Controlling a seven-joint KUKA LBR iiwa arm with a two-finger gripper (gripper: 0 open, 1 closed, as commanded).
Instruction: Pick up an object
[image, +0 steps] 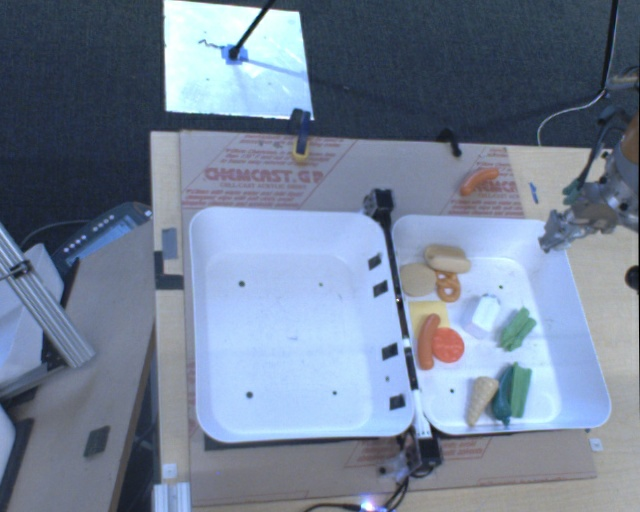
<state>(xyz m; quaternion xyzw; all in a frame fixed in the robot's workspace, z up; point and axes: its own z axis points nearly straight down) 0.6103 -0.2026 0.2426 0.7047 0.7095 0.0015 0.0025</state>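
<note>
Grey metal two-finger gripper (556, 238) with angular, blocky grey housing behind the fingers. Orange band visible above the wrist. Thin pale cable loops alongside the arm.

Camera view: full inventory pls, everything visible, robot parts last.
White bins: 2, side by side on the bench; all bin items below lie in the right one.
Bread-like pieces: about 3, tan, upper left of right bin.
Pretzel: 1, orange-brown, just below the bread.
Yellow slice: 1, under the carrot.
Carrot: 1, orange, left side.
Tomato: 1, red, beside the carrot.
White block: 1, centre.
Green vegetables: 2, right of centre and lower right.
Cone: 1, tan, bottom.
Hot dog: 1, orange, on the board behind the right bin.
Clamp: 1, blue and yellow, back edge of board.
Gripper: 1, grey, over the right bin's upper right corner, holding nothing visible.
</note>
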